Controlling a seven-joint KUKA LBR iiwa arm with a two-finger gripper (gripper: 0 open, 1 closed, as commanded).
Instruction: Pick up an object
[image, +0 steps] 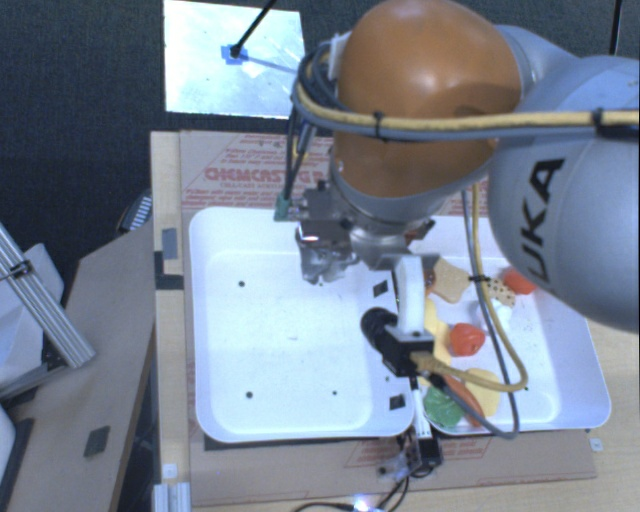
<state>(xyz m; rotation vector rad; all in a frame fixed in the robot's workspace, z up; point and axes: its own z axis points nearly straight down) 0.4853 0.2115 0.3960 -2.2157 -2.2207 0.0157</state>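
Left bin (250, 400): white, shallow, bare floor with a few small dark dots. It sits on a cardboard sheet (240, 170) on the table (110, 330).

My jaws (322, 262) hang low over the left bin's back right part, near the divider between the bins. Can't tell if my jaws are open or closed; my wrist hides them. Nothing seen between them.

Right bin (580, 390): the objects are clustered at its left side, partly under my arm. Tan cracker-like piece (450, 282), red tomato-like piece (465, 339) just below it, orange piece (517, 282) farther right, green item (440, 405) at the front edge, yellow piece (487, 390) beside it.
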